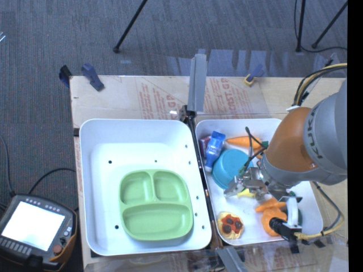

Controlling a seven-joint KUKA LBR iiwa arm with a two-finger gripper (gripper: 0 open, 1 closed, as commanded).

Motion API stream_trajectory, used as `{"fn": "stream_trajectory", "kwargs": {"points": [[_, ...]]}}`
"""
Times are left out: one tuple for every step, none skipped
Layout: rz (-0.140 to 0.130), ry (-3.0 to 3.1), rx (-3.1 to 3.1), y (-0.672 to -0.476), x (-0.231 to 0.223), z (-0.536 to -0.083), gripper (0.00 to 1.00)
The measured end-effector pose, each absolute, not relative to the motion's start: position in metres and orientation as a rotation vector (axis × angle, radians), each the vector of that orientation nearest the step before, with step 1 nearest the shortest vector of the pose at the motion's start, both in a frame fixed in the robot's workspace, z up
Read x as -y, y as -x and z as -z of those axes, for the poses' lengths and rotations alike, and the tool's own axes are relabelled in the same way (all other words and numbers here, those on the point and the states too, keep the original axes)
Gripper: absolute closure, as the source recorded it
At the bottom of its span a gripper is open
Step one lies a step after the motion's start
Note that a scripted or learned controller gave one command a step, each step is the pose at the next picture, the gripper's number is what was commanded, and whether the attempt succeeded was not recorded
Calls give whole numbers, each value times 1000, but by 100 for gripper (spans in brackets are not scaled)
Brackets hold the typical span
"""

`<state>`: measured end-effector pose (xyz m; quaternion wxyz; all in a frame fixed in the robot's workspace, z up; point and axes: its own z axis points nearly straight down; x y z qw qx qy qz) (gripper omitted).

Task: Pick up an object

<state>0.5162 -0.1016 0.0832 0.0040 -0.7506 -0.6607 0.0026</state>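
Note:
My gripper [245, 187] is low in the right bin [238, 123], at the near right edge of a blue bowl [229, 166]. Under it a small yellow piece [245, 194] peeks out. A blue packet [215, 144] lies left of the bowl, and an orange carrot [245, 141] lies behind it. A small round pizza toy [231, 224] sits in the near left corner. Orange toys [270, 214] lie to the gripper's right, partly hidden by the arm. I see nothing lifted by the gripper.
The left bin [102, 146] holds a green divided plate [156, 204]. The arm's orange band [289, 143] and grey body cover the right bin's right side. A grey post [197, 86] stands behind the bins. A teach pendant [35, 225] lies on the floor at left.

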Motion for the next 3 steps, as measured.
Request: {"fn": "stream_trajectory", "kwargs": {"points": [[-14, 2570, 1794, -615, 88, -82, 0], [-25, 2561, 1799, -614, 87, -88, 100], [-13, 2715, 1566, -596, 83, -88, 100]]}}
